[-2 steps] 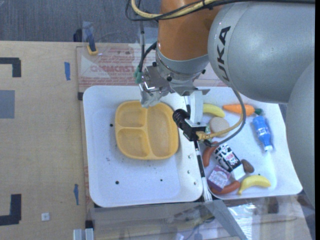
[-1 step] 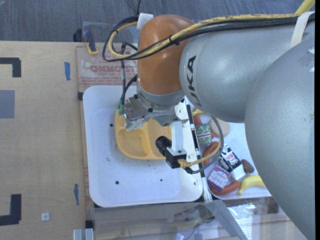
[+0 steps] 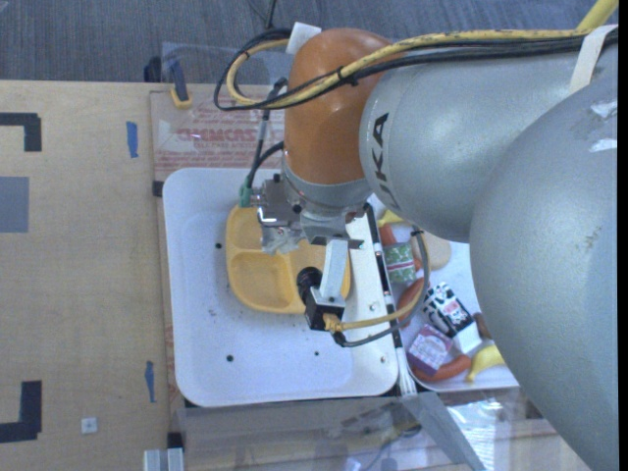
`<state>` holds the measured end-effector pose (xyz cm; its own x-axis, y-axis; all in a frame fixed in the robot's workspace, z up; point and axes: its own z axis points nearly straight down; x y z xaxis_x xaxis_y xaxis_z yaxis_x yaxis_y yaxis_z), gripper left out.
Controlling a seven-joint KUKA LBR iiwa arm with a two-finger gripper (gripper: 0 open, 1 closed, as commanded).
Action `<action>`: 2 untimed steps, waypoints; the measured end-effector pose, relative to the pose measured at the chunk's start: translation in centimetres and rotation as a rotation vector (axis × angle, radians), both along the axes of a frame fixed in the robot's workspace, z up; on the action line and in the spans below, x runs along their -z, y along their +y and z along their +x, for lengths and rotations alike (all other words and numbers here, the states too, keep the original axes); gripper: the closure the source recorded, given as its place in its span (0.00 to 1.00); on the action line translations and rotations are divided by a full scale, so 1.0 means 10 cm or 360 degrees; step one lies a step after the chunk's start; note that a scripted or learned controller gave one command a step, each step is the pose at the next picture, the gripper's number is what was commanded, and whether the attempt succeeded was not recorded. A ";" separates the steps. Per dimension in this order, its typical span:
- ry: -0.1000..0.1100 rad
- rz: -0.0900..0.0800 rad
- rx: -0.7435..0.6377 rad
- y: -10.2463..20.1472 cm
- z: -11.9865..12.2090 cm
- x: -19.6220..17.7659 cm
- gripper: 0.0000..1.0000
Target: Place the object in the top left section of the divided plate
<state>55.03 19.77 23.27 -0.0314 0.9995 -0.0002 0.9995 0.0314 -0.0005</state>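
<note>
My arm [image 3: 491, 165] has a smooth, satin grey shell, and the orange band [image 3: 329, 106] above the wrist is glossy. Under the wrist, the divided plate [image 3: 257, 273] looks like smooth yellow plastic, lying in a matt white plastic bin [image 3: 196, 312]. Left of that bin, the bench [image 3: 78, 292] is pale matt wood.

One camera looks down at a slant on the bench [image 3: 78, 263], fairly near — the grey arm [image 3: 491, 165] enters from three o'clock and fills much of the frame. The left white bin [image 3: 196, 361] sits centre, the right bin's [image 3: 461, 386] contents toward four o'clock — dark floor [image 3: 118, 8] lies along twelve o'clock.
</note>
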 end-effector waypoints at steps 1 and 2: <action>-0.0004 0.0000 -0.0154 -0.05 0.53 -0.47 1.00; 0.0000 -0.0001 -0.0108 -1.05 0.56 0.28 1.00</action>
<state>60.65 9.27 20.48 -0.0989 0.9951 -0.0005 0.9951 0.0989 -0.0005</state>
